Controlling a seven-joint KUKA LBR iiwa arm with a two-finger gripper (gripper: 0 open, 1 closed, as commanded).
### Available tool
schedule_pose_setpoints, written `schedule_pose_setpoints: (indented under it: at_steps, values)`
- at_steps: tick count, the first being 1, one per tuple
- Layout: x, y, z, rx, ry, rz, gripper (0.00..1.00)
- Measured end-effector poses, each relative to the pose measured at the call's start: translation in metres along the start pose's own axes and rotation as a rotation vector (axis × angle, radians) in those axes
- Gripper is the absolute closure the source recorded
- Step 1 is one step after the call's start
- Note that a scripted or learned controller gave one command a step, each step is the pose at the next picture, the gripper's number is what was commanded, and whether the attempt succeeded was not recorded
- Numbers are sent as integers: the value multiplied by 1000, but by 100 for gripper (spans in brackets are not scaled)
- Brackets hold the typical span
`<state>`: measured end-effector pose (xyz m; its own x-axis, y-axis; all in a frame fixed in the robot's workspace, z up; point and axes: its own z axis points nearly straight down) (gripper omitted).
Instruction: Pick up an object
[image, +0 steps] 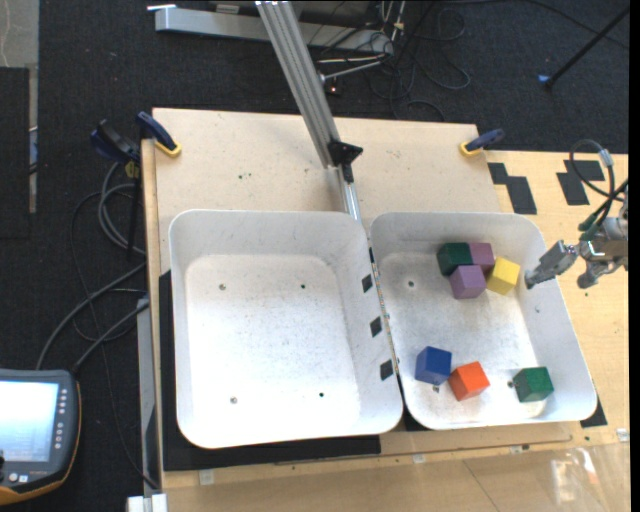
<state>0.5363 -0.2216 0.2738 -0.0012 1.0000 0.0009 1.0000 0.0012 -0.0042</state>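
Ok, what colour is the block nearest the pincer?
Yellow: the block sits near the right bin's far right wall, beside the pincer, in the camera view.

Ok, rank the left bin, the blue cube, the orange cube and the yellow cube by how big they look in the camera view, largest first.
1. Left bin, by far the largest.
2. Blue cube and orange cube: these look alike, so no ranking between them.
3. Yellow cube, slightly smaller-looking, though it sits farther from the camera.

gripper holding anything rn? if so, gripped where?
Nothing is held. The grey two-finger gripper sits at the right white bin's far right rim, beside the small yellow cube but apart from it, with no object between its fingers.
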Motion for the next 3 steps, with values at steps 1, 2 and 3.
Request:
schedule_pose_setpoints:
  at_steps: [1, 2, 3]
  values:
    - [0, 1, -2, -4, -1, -1, 0]
    - [6, -5, 58, 1, 1, 1, 0]
    - [8, 5, 115, 1, 1, 1, 0]
